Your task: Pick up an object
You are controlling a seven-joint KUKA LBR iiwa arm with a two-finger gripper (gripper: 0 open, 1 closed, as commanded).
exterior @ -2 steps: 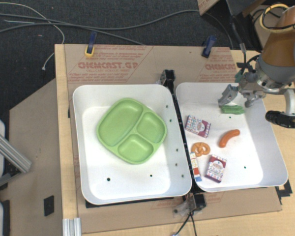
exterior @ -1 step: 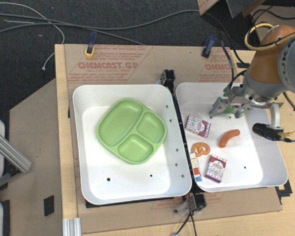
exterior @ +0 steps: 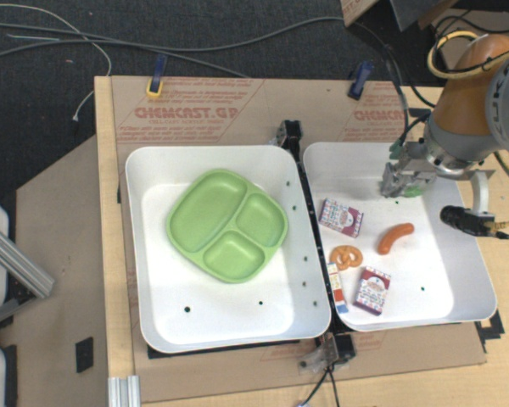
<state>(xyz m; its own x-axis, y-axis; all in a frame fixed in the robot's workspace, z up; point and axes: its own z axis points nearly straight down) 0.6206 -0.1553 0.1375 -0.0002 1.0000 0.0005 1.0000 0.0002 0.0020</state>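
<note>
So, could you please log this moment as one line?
gripper: low in right white bin, far end | grasp: unclear | orange sausage toy: loose | green divided plate: left bin

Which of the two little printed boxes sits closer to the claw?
The upper small pink-and-white printed box, just left of the orange sausage. The other printed box lies farther from the claw, near the bin's front edge.

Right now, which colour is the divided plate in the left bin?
Light green, seen in the camera view.

The arm (exterior: 479,100) is grey with a wide orange band above the wrist. The gripper (exterior: 402,185) is grey metal. Black and yellow cables (exterior: 445,45) run along the arm.
</note>
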